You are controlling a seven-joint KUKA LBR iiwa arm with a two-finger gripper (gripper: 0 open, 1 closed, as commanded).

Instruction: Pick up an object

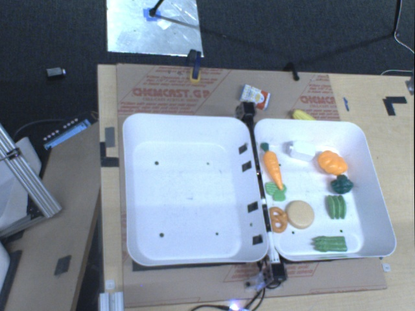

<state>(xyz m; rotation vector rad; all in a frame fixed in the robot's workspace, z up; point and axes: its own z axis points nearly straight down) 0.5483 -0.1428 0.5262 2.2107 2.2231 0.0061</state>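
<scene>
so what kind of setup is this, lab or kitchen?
Most likely a robotics lab bench for pick trials, not a kitchen. Two shallow white bins sit on a cardboard sheet, the food is toy-like, such as a carrot and a pretzel, and cables trail over dark carpet.

A thin dark cable (396, 11) runs down the upper right, perhaps part of the robot.

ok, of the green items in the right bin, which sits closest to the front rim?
The flat ridged green piece, lying lengthwise just inside the right bin's front rim. The other green pieces sit further back.
</scene>
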